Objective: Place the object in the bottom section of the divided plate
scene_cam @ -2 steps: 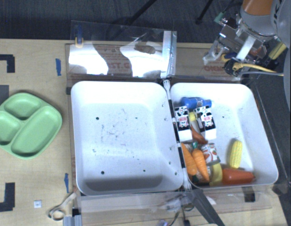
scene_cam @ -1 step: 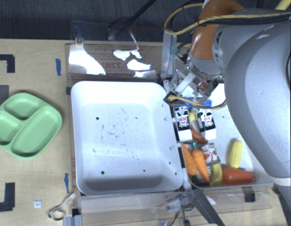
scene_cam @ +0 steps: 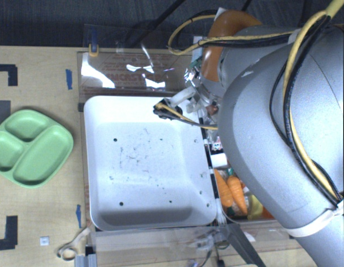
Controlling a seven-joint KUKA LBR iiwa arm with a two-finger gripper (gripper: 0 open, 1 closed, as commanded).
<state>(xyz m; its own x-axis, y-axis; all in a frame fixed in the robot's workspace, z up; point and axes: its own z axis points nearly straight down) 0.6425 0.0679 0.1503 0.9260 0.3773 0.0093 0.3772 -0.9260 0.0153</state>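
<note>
A pale green divided plate (scene_cam: 30, 147) lies on the wooden bench at the left, outside the bins. Its large section (scene_cam: 45, 154) faces lower right, with two smaller sections at its upper left, and all three hold nothing. My gripper (scene_cam: 200, 101) hangs over the far end of the wall between the two bins, mostly hidden under the grey arm (scene_cam: 283, 132). Orange carrot-like objects (scene_cam: 233, 191) and a yellow piece (scene_cam: 255, 207) lie in the right bin, half covered by the arm. I see nothing held by the gripper.
The left white bin (scene_cam: 99, 204) sits between the plate and the arm. A clear plastic panel (scene_cam: 133, 71) stands behind it. Black corner marks (scene_cam: 9, 74) and blue tape (scene_cam: 68, 78) dot the bench. A pale cord loop (scene_cam: 71, 249) lies at the front.
</note>
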